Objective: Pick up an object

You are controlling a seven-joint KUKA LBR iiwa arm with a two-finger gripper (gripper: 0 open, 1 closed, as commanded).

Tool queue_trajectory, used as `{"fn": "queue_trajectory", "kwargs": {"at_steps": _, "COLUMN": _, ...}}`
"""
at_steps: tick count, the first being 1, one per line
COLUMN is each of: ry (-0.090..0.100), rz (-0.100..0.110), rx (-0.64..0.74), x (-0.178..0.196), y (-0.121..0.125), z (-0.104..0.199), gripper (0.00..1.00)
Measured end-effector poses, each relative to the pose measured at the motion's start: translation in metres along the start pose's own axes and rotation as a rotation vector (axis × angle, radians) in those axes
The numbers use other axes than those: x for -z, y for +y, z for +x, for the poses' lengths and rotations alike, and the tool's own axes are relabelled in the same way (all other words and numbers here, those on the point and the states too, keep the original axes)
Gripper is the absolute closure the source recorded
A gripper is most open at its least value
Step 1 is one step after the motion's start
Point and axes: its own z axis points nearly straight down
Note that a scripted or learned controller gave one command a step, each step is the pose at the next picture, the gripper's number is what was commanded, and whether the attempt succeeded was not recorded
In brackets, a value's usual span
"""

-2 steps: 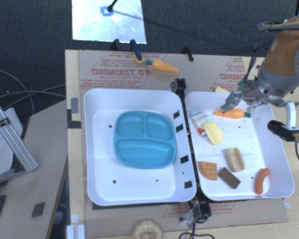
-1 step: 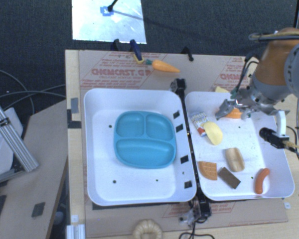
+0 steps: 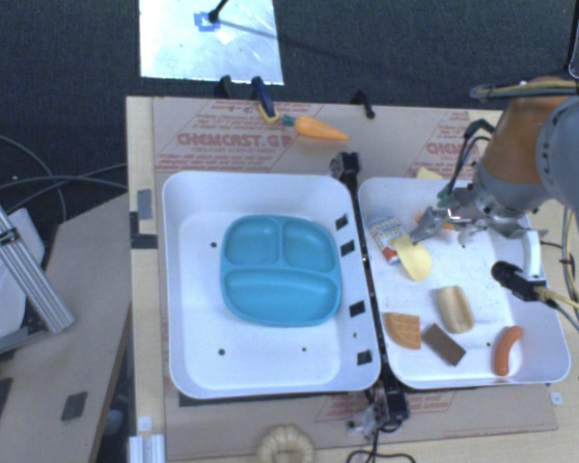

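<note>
Item: ring-shaped pastry [image 3: 288,444] at the counter's near edge. Item: yellow banana-like piece [image 3: 414,258], right bin [image 3: 557,360] — just below-left of my fingers [image 3: 436,222], long axis slanting away; fingers apparently released, holding nothing.

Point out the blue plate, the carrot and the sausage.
blue plate [image 3: 280,269], camera view, middle divider.
carrot [image 3: 316,128], camera view, orange body.
sausage [image 3: 505,349], camera view, mid-length.

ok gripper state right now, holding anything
gripper: low in the right bin, over the yellow piece; open or shut cannot be told, nothing visibly held
</note>
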Motion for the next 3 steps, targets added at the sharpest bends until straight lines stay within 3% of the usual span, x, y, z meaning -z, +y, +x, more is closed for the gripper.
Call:
{"fn": "queue_trajectory", "kwargs": {"at_steps": 1, "ry": -0.006, "rz": -0.018, "rx": -0.001, "x": -0.018, "y": 0.005, "z": -0.002, "gripper": 0.0}}
{"fn": "queue_trajectory", "kwargs": {"at_steps": 2, "ry": -0.002, "rz": -0.009, "rx": -0.001, "x": -0.011, "y": 0.002, "z": 0.0, "gripper": 1.0}}
{"fn": "queue_trajectory", "kwargs": {"at_steps": 3, "ry": -0.001, "rz": -0.008, "rx": 0.001, "x": 0.053, "y": 0.003, "z": -0.003, "gripper": 1.0}}
